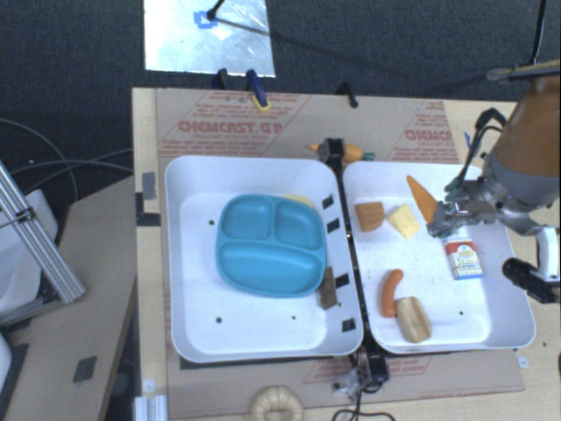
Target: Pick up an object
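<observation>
Item one, the landmark: you are looking at the right white bin (pixel 504 323), sitting on the counter (pixel 289 121) beside its twin.

Item two: the gripper (pixel 445 220) is hovering over the upper right part of that bin, with the grey arm (pixel 526 160) and its orange band reaching in from the bin's right side. You cannot tell from this angle how its fingers are standing, and nothing is showing between them.

Item three, contents of the right bin, all candidates for picking:
- An orange carrot-shaped wedge (pixel 422 197) is lying tilted near the bin's upper middle, just left of the gripper.
- A pale yellow cheese block (pixel 404 221) is sitting just below and left of the wedge.
- A brown bread-coloured cube (pixel 370 216) is resting near the bin's left wall, just beside the cheese block.
- A small red and white carton (pixel 463 260) is lying flat just below the gripper, toward the bin's right half.
- An orange-red sausage (pixel 391 292) is lying in the bin's lower left part.
- A tan bread roll (pixel 413 318) is lying at the sausage's lower end, apparently touching it, near the bin's bottom wall.

Item four: the left white bin (pixel 188 323), adjoining the right bin's left wall, is carrying a blue divided plate (pixel 270 245). A small brown piece (pixel 328 289) is lying between that plate and the shared wall.
</observation>
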Robot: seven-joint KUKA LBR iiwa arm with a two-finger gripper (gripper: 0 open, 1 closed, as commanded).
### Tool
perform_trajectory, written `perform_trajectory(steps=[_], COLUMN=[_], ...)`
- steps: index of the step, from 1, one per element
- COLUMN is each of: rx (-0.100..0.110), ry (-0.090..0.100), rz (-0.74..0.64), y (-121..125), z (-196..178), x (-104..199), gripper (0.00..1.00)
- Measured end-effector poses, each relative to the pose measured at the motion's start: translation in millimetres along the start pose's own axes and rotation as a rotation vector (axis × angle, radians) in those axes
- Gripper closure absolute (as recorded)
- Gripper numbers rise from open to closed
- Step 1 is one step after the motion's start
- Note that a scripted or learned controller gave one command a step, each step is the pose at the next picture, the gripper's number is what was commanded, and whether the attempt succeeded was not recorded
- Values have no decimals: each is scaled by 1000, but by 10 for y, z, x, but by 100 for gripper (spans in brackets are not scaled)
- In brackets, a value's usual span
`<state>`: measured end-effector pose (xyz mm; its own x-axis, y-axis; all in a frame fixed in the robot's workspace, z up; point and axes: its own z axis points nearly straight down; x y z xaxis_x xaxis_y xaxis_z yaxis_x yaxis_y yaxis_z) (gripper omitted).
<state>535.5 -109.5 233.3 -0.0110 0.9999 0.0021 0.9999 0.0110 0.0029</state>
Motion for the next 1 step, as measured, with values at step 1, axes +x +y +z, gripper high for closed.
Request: perform_trajectory(steps=[1], rx=[2], ry=[-1], rz=[1], y=[122], z=[133], x=[472], gripper=[100])
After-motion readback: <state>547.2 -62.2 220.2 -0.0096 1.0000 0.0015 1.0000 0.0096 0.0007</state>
